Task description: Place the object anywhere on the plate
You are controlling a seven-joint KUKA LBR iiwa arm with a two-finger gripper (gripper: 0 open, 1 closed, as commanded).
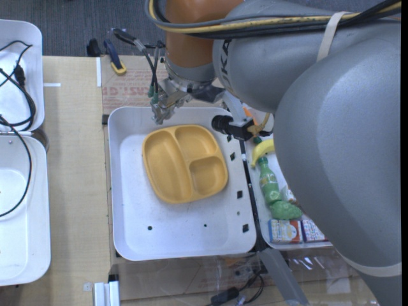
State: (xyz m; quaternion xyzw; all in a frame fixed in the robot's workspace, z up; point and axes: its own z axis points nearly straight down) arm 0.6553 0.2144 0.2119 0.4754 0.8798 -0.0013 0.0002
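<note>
Your claw [163,111] hangs just above the yellow plate's [185,162] far rim; whether it grips anything, you cannot tell. The green bottle [268,182] in the right bin [262,190] looks light, rigid and slippery, so grasp its middle.

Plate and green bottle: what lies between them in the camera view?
In the camera view, the bin's right wall runs between the yellow plate and the green bottle, with a strip of bare white bin floor beside the plate.

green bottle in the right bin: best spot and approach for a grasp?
Probably mid-body. The green bottle lies on its side, cap end toward the banana, bottom end against a green lumpy item. Come straight down with the claw closing across the narrow width; both long sides look free, while its ends are crowded.
</note>
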